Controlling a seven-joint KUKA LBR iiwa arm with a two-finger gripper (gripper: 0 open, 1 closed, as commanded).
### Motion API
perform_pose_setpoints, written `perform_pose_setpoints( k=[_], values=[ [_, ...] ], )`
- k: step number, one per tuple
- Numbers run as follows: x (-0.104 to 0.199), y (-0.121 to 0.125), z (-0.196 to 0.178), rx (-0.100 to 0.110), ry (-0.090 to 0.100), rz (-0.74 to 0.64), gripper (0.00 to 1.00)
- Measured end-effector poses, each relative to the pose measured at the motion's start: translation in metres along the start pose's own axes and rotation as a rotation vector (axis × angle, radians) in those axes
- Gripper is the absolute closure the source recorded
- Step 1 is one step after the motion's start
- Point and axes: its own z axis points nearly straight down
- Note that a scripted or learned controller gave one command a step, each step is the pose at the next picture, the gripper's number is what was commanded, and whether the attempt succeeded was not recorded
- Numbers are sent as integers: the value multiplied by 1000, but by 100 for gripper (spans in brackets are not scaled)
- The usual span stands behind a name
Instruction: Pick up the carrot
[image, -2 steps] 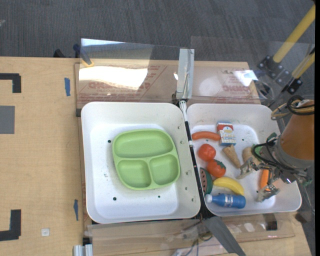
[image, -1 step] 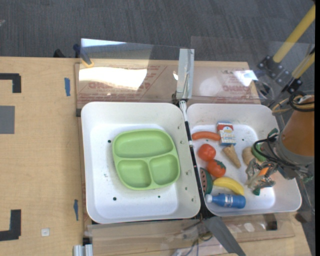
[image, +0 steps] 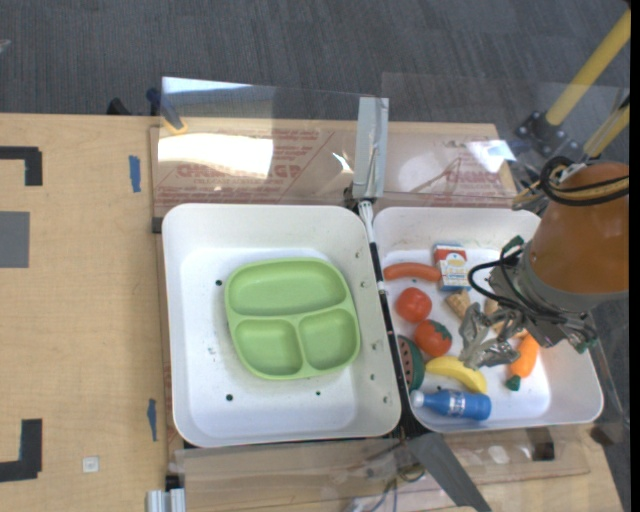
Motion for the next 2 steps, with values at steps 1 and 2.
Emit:
perform_pose_setpoints(
  k=[1, 2],
  values=[
    [32, -70, 62, -4, 6, -305, 100],
    [30, -70, 53, -2, 0, -303, 100]
  ],
)
